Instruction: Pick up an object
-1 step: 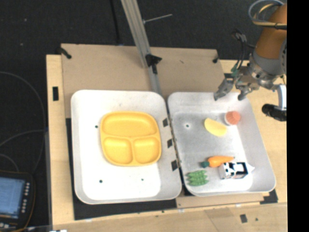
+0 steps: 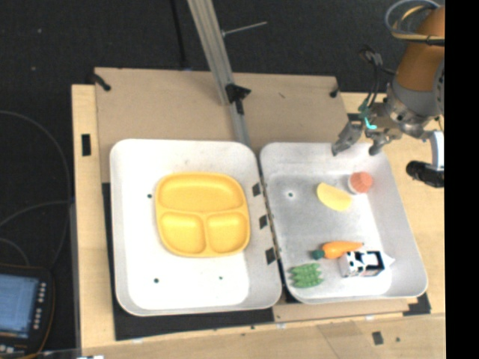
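The two-finger gripper (image 2: 360,142) hangs at the upper right of the frame, over the top edge of the right-hand shallow white bin (image 2: 397,223), its two dark fingers spread apart with nothing between them. The nearest candidates lie just below it in the picture: a small round salmon-pink cap-like piece (image 2: 361,182), almost straight under the gripper, and a smooth pale-yellow banana-shaped toy (image 2: 334,197) down and slightly left, its long axis running from upper left to lower right. Either would call for a short descent rather than a sideways reach (the pink piece looks the closer of the two).

Farther down the same bin, toward the lower right of the frame, sit an orange plastic carrot (image 2: 343,248) lying roughly left to right, a black-and-white patterned block (image 2: 363,262) touching it from below, and a knobbly green toy (image 2: 305,276) near the bin's lower-left corner.

The left-hand white bin (image 2: 135,275) holds a glossy yellow three-compartment plate (image 2: 202,214).
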Tool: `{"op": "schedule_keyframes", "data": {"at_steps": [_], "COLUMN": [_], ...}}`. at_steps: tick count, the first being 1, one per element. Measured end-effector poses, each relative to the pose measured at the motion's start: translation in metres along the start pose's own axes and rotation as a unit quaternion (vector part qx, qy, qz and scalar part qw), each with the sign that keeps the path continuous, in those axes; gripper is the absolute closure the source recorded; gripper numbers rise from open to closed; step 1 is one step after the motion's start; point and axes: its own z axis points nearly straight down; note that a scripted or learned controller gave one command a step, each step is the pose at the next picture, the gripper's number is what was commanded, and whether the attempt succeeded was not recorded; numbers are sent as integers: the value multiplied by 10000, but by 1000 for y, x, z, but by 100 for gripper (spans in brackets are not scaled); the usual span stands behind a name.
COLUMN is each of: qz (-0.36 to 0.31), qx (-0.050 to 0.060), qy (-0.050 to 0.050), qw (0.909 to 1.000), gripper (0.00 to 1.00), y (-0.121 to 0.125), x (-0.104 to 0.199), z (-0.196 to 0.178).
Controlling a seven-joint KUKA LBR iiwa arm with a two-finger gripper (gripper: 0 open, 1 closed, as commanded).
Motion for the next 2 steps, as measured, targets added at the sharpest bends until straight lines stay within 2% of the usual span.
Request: {"op": "schedule_keyframes", "data": {"at_steps": [2], "qz": [-5], "qx": [14], "qy": [6], "qw": [10000], "gripper": [0], "y": [8], "x": [-5], "z": [106]}}
